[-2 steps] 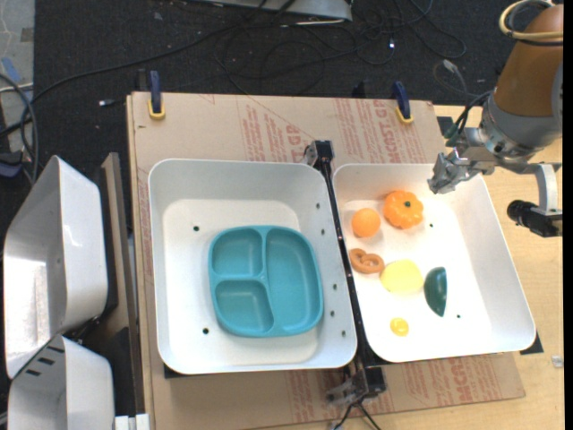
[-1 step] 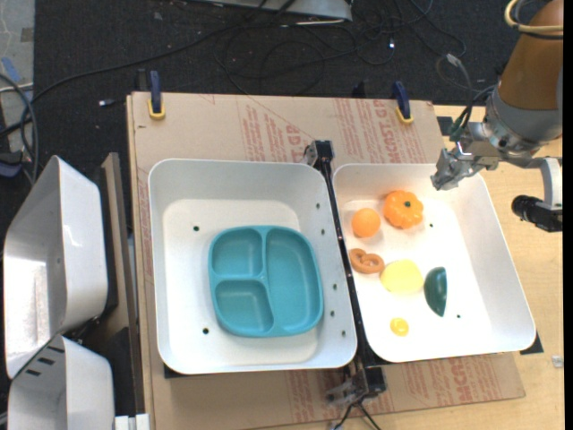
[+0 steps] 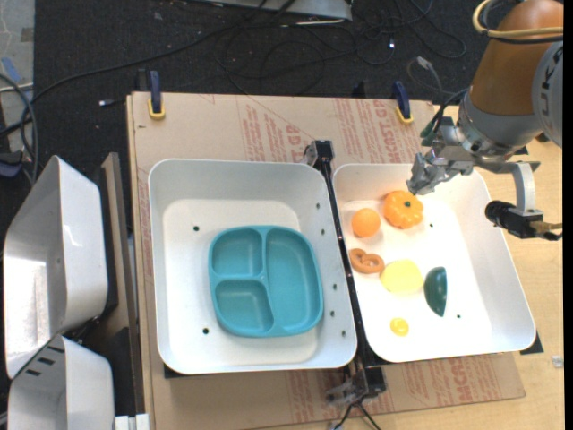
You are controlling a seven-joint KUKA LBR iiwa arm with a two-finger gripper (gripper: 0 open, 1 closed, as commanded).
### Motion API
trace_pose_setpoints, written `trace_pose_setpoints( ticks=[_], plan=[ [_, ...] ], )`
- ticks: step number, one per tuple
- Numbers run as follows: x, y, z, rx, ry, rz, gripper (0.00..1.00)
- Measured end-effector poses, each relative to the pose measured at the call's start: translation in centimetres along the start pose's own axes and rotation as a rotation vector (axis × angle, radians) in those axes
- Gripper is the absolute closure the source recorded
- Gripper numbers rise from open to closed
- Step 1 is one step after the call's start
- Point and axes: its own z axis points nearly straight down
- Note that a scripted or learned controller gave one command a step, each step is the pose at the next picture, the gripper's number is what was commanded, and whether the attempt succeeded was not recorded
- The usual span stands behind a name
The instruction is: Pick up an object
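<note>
**Arm poised over the right bin, just above the small pumpkin**

The arm [image 3: 510, 70] reaches in from the right, its orange band high and the wrist angled down and to the left. The gripper [image 3: 421, 183] hangs over the far part of the right bin [image 3: 501, 312]. Nothing shows between its fingers, and whether they stand wide or narrow cannot be told from this slant.

There are two white bins side by side. The left bin [image 3: 170, 240] holds one teal divided plate [image 3: 265, 280] with three compartments. The right bin holds six things: one orange pumpkin [image 3: 403, 210], one orange ball [image 3: 365, 222], one brown ring like a pretzel [image 3: 365, 261], one pale yellow round piece [image 3: 402, 277], one dark green piece [image 3: 435, 290], and one small yellow piece [image 3: 399, 327].

The pumpkin lies just below and slightly left of the gripper, very near it; contact cannot be made out. The orange ball sits just beside the pumpkin on its left. The remaining pieces lie nearer the front of the bin, apart from the gripper.
</note>
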Motion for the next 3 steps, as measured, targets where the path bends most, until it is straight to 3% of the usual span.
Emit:
trace_pose_setpoints(
  ticks=[3],
  plan=[
    [15.7,-7.5,-0.3,0.001,0.001,-0.002,1.00]
  ],
)
